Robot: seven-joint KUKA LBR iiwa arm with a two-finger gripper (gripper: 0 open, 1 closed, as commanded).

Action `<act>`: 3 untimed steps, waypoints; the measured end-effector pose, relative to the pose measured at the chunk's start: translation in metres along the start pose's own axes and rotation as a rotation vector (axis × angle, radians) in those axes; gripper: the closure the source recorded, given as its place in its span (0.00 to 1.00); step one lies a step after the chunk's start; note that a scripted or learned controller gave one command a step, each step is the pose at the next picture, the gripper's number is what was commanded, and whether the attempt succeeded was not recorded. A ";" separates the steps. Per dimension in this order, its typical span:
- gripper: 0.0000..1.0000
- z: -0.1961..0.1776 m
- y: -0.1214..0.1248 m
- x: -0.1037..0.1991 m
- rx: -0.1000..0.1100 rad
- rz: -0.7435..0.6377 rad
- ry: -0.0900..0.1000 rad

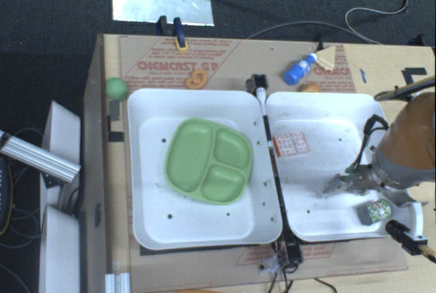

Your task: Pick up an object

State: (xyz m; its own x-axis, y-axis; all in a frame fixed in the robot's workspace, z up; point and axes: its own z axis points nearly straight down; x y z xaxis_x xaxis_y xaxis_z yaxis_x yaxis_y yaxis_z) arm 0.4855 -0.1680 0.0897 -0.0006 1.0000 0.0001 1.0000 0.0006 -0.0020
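Note:
In the right bin (pixel 320 227) lie two things: a small flat card with a red pattern (pixel 291 144) near the left wall, and a small greenish-grey can (pixel 375 211) on its side near the front right corner. The arm (pixel 409 142) comes in from the right over this bin. Its gripper (pixel 340 184) hangs low above the bin floor, just left of the can and well to the right of the card. A light green divided plate (pixel 208 161) rests in the middle of the left bin (pixel 146 217).
Behind the bins, on the cardboard, are a blue bottle (pixel 300 70), an orange ring-shaped toy (pixel 196 79) and a green ball (pixel 116 88). A black cable (pixel 368 131) loops beside the arm. A central divider (pixel 272 169) separates the bins.

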 end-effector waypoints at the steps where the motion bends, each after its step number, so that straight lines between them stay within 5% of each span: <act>1: 0.00 0.005 0.061 -0.039 -0.005 -0.002 -0.001; 3: 0.00 0.006 0.003 -0.039 -0.002 0.000 0.000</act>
State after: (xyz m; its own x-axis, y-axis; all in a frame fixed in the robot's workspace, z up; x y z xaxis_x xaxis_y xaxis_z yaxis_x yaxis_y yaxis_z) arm 0.4885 -0.2066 0.0841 -0.0009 1.0000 -0.0002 1.0000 0.0009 0.0003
